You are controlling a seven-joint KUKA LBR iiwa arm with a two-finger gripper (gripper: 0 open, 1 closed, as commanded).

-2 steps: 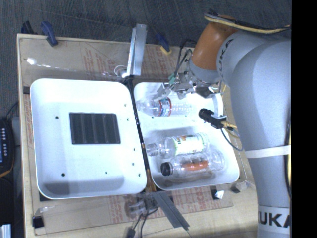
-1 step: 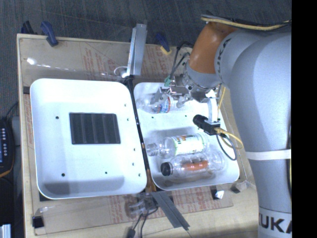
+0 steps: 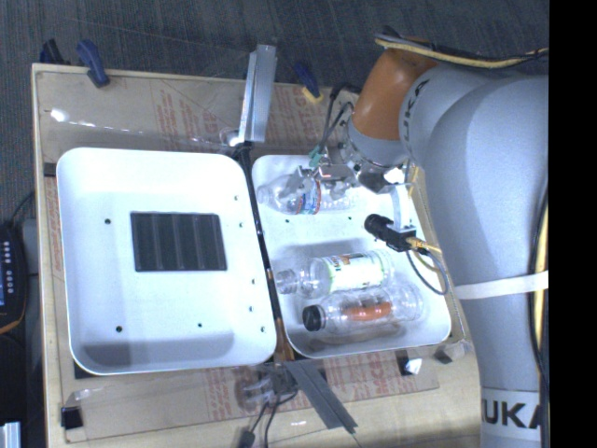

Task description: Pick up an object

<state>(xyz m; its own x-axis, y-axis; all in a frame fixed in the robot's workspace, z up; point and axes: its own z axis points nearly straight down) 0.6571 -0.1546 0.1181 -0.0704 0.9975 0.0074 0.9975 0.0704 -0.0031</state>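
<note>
Bottles: two lie side by side near in the right bin, a third far-left. My end effector is low over the third; grip state unreadable.

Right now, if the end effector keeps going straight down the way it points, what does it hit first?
Most likely the clear plastic bottle at the back of the right bin, lying directly under the end effector. Depth is hard to judge from this slanted view.
</note>
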